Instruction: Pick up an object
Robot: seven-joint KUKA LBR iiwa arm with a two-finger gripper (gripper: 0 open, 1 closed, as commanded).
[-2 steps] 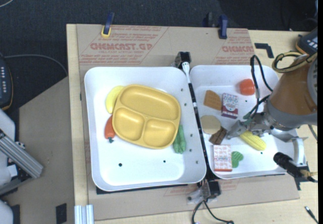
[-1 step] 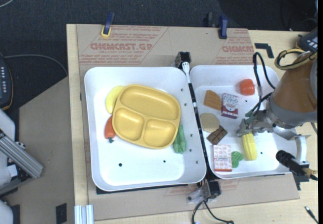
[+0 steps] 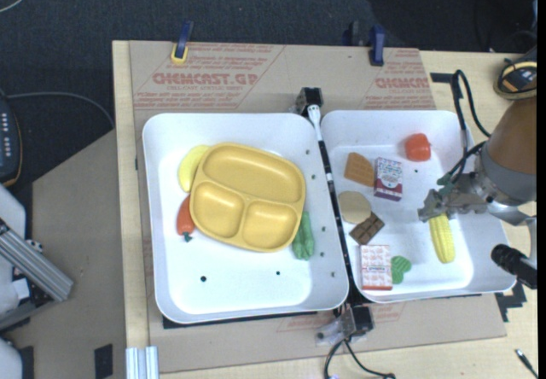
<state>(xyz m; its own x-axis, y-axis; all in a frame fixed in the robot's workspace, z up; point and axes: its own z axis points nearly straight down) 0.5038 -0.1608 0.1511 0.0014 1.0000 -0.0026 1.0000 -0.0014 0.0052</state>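
The grey arm with the orange band reaches in from the right and hangs its two-finger gripper [image 3: 437,208] low over the right-hand shallow white bin [image 3: 341,125], just above the upper end of the yellow plastic corn cob [image 3: 442,238], which lies lengthwise near that bin's right side; this placement reads as a descent toward the cob as the likely pick, though nothing sits between the fingers, and whether they are spread or pressed together I cannot tell from this slant. The same bin holds a small red round piece [image 3: 417,147] at the top, a tan waffle-like square [image 3: 359,169], a red-and-white carton [image 3: 389,178], a beige round disc [image 3: 352,205], a brown chocolate-like block [image 3: 368,229], a red-printed white packet [image 3: 375,267] and a small green leafy piece [image 3: 399,265] beside it. The left-hand shallow white bin [image 3: 239,300] carries a yellow three-compartment plastic tray [image 3: 246,196] lying over a yellow banana-like piece [image 3: 189,166], with a red-orange pepper-like piece [image 3: 185,218] at its left edge and a green leafy vegetable [image 3: 304,237] at its right.
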